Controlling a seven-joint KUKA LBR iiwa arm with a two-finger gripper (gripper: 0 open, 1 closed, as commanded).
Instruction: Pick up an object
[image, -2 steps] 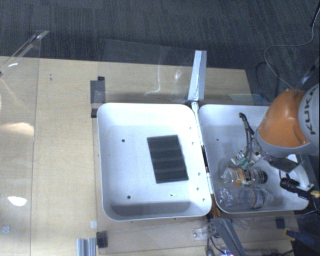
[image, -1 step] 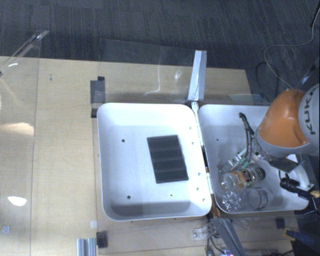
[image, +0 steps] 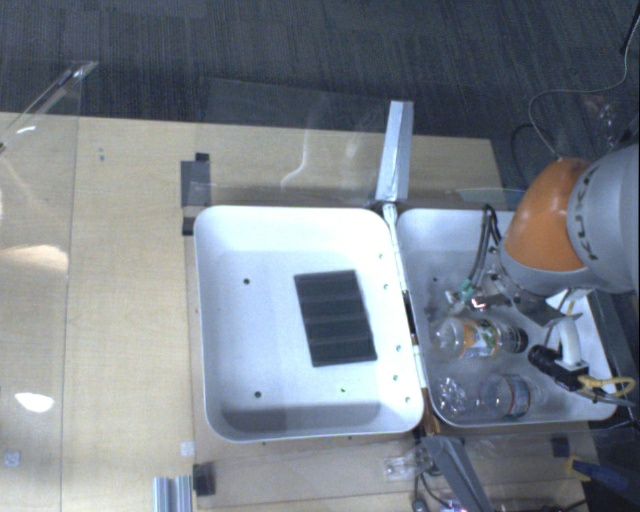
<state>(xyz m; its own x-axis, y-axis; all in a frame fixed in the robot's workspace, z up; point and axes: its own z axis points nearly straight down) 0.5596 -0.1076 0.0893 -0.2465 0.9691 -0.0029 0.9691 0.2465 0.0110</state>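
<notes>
Two clear bottles (image: 478, 337) lie in the right bin (image: 440, 235); gripper (image: 482, 297) state unclear.

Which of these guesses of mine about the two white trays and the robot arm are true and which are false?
1. A dark ribbed rectangular pad lies in the left bin. True.
2. The arm is reaching over the left bin. False: it hangs over the right bin.
3. A clear plastic bottle lies on its side in the right bin. True.
4. The band above the wrist is blue. False: the band is orange.
5. The dark pad is stacked on the bottle. False: they lie in separate bins.
</notes>
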